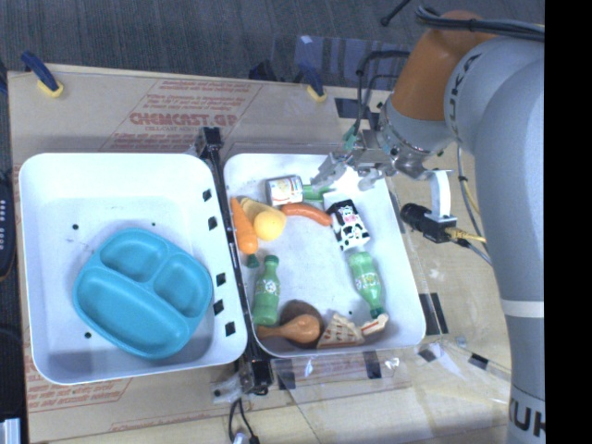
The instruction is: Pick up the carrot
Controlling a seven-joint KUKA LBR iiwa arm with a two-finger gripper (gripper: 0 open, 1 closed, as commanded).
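The carrot (pixel 243 228) is an orange stick lying along the left wall of the right bin (pixel 407 289), its far end by a yellow lemon (pixel 269 223). My gripper (pixel 349 175) hangs over the bin's far right part, above and to the right of the carrot and well apart from it. Its fingers (pixel 326 170) are spread open with nothing between them. A second orange-red vegetable with a green stem (pixel 306 213) lies just below the gripper.
The right bin also holds a small can (pixel 284 190), a cow-patterned carton (pixel 348 227), two green bottles (pixel 267 289) (pixel 366 280), a brown drumstick (pixel 298 323) and a cone (pixel 340 329). A blue divided plate (pixel 143 289) lies in the left bin (pixel 37 183).
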